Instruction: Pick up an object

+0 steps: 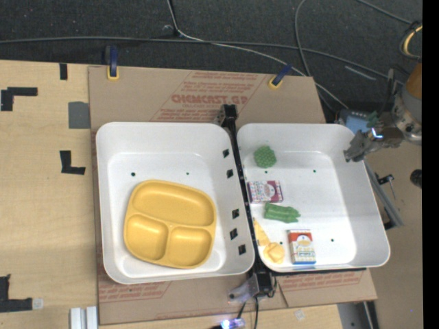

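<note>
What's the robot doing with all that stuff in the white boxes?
The robot's gripper is at the right edge of the right bin, not touching anything yet. That bin holds a round green thing, a small packet, a long green thing, some yellow bits and a little box. The left bin holds a yellow divided tray.

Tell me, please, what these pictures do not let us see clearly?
- Gripper, camera view: small and blurred at the right bin's rim; finger state unreadable.
- Small packet: print too small to read.
- Red box: label too small to read.
- Arm: cut off by the right edge.
</note>
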Robot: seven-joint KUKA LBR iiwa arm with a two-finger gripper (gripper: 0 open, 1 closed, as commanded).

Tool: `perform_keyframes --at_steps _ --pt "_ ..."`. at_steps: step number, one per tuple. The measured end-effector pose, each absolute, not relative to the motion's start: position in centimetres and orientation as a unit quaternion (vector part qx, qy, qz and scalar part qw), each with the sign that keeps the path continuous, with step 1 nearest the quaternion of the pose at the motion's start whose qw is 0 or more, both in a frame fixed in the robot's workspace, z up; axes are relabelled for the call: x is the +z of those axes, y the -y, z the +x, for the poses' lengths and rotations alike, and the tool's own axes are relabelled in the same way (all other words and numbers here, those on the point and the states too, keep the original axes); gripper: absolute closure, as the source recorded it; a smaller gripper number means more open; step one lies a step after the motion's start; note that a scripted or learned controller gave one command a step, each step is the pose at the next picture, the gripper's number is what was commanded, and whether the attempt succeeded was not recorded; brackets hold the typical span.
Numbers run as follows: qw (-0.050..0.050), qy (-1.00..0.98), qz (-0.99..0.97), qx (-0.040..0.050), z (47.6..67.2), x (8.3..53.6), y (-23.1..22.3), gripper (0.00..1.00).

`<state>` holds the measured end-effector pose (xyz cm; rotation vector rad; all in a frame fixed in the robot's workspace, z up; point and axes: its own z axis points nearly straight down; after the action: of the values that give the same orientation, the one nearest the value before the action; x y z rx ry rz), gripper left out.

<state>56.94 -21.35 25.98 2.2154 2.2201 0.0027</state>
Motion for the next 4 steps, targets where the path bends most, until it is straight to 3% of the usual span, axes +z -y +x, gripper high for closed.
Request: perform_keyframes --at_steps 3,4 --pt "-0.001 -0.708 0.706 -0.001 53.5 24.5 6.1 1.0" --pt "-0.001 -0.709 0.705 -0.0002 54.0 24.6 1.1 1.0"
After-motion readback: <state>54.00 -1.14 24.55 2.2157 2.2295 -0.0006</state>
